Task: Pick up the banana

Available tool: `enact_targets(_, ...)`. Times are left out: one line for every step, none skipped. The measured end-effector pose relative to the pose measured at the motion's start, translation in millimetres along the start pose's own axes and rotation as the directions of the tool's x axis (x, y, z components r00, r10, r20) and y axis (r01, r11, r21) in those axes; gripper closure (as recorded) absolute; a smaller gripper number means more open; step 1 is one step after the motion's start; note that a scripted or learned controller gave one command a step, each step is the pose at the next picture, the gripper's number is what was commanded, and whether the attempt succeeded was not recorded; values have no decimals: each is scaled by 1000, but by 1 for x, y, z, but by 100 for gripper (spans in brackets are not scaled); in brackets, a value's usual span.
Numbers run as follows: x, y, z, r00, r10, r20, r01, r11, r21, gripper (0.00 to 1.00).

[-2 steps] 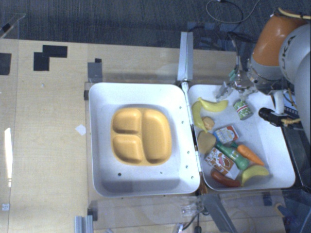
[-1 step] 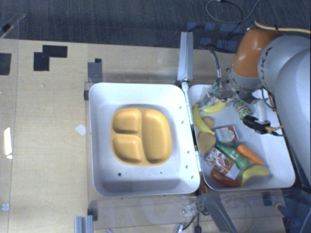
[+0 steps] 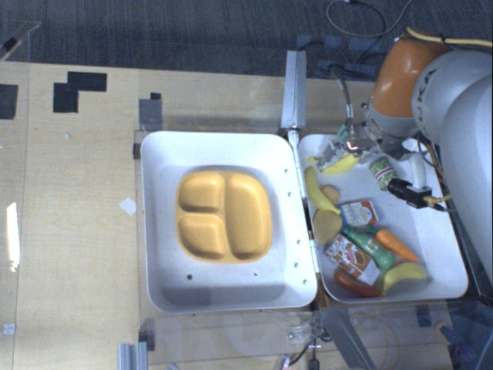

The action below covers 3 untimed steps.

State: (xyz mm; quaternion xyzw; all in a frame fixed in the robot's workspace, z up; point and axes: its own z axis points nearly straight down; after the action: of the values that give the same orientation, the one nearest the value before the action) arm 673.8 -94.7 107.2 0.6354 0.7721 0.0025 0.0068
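- The banana [image 3: 311,190] lies along the left wall of the right bin [image 3: 454,280], curving down toward a potato-looking lump [image 3: 326,223]. It's pretty much touching both the wall and that lump.
- The pincer [image 3: 348,146] sits at the top end of the right bin, right above a small yellow piece [image 3: 344,163] next to some crumpled silver wrapping [image 3: 333,154]. Can't tell if it's spread or pressed together, the wrist blocks it, and I can't say it's pinching anything.
- Risk 1: it goes for that small yellow piece instead of the long banana. Same colour, and it's much closer.
- Risk 2: with the banana hugging the wall, a finger probably lands on the rim or slides off the curved skin.
- Risk 3: there's another yellow-green fruit [image 3: 402,274] at the bottom of the bin, near the carrot [image 3: 396,243] and the juice carton [image 3: 353,257], so that makes 3 possible lookalikes.
- The left bin [image 3: 154,206] holds just the yellow divided tray [image 3: 225,214], no trouble there.
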Motion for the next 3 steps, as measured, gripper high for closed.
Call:
enact_targets(-18, -8, -6, 969, 248, -3, -248, 969, 11, 100)
enact_targets(42, 5, -80, 677, 736, 1, -736, 676, 9, 100)
enact_targets(42, 5, -80, 677, 736, 1, -736, 677, 9, 0)
